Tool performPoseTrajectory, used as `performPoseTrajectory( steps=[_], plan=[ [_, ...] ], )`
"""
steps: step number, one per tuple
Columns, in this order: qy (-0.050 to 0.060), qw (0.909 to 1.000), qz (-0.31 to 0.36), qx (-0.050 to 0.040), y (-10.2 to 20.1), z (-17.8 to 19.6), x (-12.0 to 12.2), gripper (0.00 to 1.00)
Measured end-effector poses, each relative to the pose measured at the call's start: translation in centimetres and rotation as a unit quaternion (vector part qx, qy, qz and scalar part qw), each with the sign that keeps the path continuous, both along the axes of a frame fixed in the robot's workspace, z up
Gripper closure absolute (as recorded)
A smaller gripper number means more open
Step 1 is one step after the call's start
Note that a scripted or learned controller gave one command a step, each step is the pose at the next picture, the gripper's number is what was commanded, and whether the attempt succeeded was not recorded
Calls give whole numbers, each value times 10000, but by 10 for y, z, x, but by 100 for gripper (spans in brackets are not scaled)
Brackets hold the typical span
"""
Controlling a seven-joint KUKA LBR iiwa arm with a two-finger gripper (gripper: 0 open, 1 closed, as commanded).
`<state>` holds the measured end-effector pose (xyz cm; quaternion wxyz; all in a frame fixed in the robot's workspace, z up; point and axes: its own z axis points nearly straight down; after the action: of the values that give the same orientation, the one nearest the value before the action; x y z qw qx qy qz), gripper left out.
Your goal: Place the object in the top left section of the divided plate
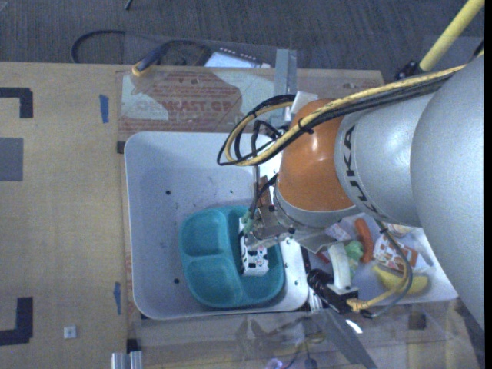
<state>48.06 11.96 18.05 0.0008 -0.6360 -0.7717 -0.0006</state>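
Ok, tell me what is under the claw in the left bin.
Under the claw lies the teal divided plate in the left bin. Its two left sections look bare. The long right section is partly covered by the claw and wrist, so anything lying there cannot be seen.

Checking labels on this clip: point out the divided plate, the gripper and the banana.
divided plate (206, 237), camera view, floor of its upper left section.
gripper (255, 258), camera view, the tip over the plate's right section.
banana (401, 283), camera view, middle of the yellow fruit in the right bin.
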Motion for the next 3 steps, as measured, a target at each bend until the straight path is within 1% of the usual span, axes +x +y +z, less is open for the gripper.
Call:
performPoseTrajectory(
  steps=[1, 3],
  plan=[
    [2, 9883, 1526, -5, -61, 4, -1, 100],
    [-26, 9884, 1516, -3, -61, 23, 1, 100]
  ],
)
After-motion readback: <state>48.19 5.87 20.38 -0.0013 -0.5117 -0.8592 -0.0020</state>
